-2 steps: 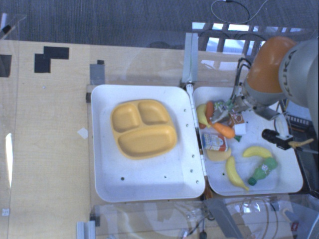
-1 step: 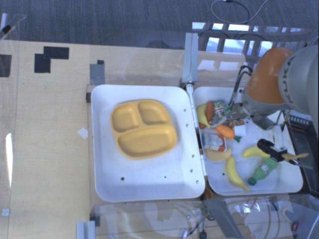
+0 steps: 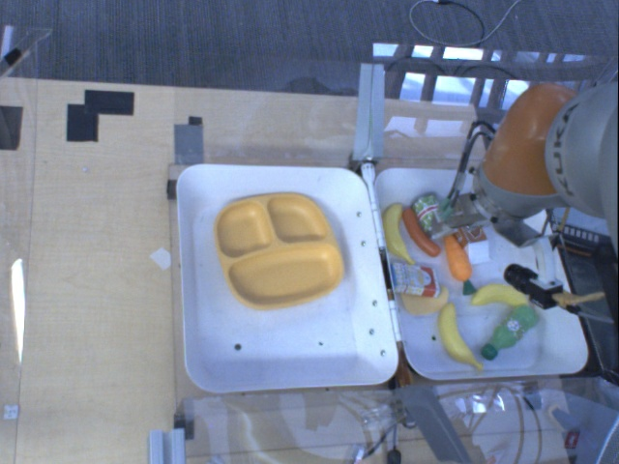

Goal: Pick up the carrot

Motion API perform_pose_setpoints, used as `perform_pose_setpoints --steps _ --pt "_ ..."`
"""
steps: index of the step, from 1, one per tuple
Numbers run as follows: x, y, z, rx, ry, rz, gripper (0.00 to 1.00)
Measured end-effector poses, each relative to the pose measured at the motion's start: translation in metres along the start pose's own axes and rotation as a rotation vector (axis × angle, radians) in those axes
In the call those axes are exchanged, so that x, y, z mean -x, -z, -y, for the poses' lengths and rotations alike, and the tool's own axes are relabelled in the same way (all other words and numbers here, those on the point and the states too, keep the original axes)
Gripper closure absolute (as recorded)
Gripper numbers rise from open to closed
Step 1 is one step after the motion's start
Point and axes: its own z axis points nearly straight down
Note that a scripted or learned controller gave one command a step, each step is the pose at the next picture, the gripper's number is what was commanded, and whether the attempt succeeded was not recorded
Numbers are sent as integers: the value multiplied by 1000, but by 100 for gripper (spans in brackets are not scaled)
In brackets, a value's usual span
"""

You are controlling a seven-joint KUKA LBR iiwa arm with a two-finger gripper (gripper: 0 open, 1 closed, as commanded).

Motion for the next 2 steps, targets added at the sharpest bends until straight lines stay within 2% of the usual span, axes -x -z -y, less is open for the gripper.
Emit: perform_pose_setpoints --steps 1,2 --pt "27 -29 69 -61 -238 -23 100" --pt "30 -29 69 -59 -242 -17 0"
